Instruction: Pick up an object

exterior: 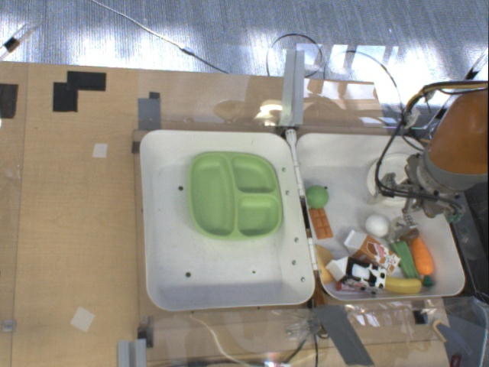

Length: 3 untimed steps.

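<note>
the wooden worktop [69,228] carries two white bins side by side. the left bin [168,281] holds a green divided plate [234,195], rigid-looking and wide, probably awkward to pinch except at its rim. the right bin [344,167] holds the likely targets, piled in its near corner below the claw [407,219]: a yellow banana [403,285], an orange carrot [422,256], a black-and-white cow-patterned toy [368,274], a brown waffle-like block [322,223], a green ball [317,196] and a white ball [376,225]. all look like light, stiff plastic play food; the round ones may roll or slip, so the carrot's middle seems the surest hold. the claw hangs just above the white ball and carrot; whether it is spread or closed cannot be told, and nothing shows in it. no writing is legible.
</note>
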### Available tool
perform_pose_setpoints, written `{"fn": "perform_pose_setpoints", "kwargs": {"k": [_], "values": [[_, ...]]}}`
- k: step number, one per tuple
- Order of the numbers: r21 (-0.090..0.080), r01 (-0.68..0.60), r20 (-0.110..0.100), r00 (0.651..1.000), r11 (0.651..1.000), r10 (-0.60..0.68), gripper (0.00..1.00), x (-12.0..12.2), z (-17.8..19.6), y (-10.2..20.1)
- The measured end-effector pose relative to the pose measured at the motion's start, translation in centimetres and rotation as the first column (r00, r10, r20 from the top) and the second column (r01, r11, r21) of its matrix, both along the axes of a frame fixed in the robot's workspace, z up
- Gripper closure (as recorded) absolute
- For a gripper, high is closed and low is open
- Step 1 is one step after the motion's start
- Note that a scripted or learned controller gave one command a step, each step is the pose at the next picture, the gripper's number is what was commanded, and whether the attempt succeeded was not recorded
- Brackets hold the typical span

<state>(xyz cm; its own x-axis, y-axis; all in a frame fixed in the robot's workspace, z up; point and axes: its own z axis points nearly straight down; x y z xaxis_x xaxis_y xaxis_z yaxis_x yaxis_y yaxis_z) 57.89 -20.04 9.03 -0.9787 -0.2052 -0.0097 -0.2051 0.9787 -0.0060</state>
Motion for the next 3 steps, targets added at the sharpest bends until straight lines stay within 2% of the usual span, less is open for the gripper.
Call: {"fn": "perform_pose_setpoints", "kwargs": {"k": [1, 2, 3], "values": [[0.009, 0.301, 0.001, 0.954, 0.954, -0.301, 0.00, 7.8, -0.2, 5.4], [0.004, 0.219, 0.002, 0.976, 0.976, -0.219, 0.00, 1.0, -0.1, -0.2], [0.006, 0.144, 0.003, 0.990, 0.990, -0.144, 0.00, 6.8, -0.2, 3.4]]}}
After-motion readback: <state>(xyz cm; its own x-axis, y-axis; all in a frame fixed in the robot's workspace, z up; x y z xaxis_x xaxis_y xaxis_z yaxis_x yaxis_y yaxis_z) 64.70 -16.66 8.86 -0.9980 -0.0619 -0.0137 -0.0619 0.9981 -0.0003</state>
